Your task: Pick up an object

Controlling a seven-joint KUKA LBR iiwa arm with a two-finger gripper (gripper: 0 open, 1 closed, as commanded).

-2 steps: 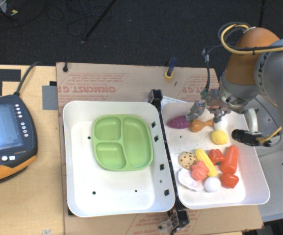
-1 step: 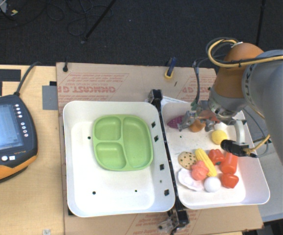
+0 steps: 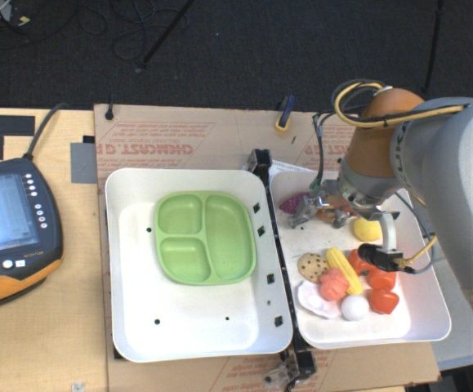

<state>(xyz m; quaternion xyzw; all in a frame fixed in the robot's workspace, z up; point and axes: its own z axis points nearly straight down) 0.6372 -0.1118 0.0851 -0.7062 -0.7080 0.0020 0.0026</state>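
Note:
My gripper [image 3: 316, 211] is low over the far left part of the right bin [image 3: 432, 321], under the orange band of the arm [image 3: 383, 137]. A purple toy [image 3: 291, 203] lies right beside it on its left, and a small orange-brown piece [image 3: 335, 216] sits on its right. I cannot see whether anything is held. A yellow lemon [image 3: 368, 229] lies just right of the gripper. Nearer the front is a pile: a cookie [image 3: 310, 265], a corn cob [image 3: 344, 269], a pink toy [image 3: 332, 285], a white ball [image 3: 354, 307] and red pieces [image 3: 383, 300].
The left bin [image 3: 130, 309] holds a green divided plate [image 3: 204, 238]. A black divider [image 3: 273, 251] runs between the bins. A tablet pendant [image 3: 11, 219] lies on the bench at far left. Cables [image 3: 408, 256] hang from the wrist over the right bin.

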